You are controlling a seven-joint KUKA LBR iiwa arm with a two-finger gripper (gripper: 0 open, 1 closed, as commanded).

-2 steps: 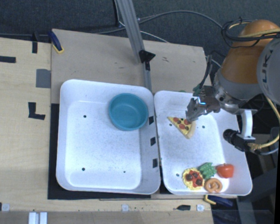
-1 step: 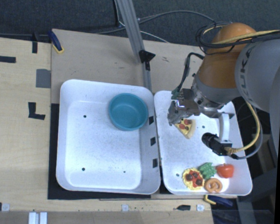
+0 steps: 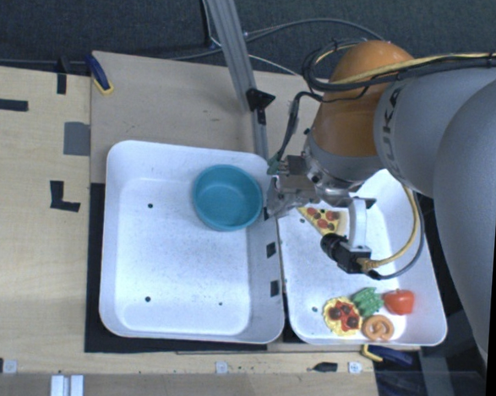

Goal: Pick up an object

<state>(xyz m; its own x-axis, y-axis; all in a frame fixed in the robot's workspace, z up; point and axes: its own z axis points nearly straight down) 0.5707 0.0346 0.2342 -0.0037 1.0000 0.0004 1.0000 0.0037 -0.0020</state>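
Observation:
A blue bowl (image 3: 227, 197) sits upright in the left bin (image 3: 142, 253), near its upper right corner. My gripper (image 3: 275, 202) hangs below the orange band of the arm (image 3: 356, 99), over the divide between the two bins and right beside the bowl's right rim. A toy pizza slice (image 3: 321, 219) lies in the right bin (image 3: 421, 323) just right of the gripper, partly under the wrist. I see nothing held in the gripper.
At the right bin's front lie a small round pizza (image 3: 341, 316), a green vegetable (image 3: 366, 298), a red tomato (image 3: 400, 301) and a brown ring-shaped pastry (image 3: 379, 328). A black cable fitting (image 3: 346, 255) hangs above the right bin. A metal post (image 3: 240, 65) slants in from behind.

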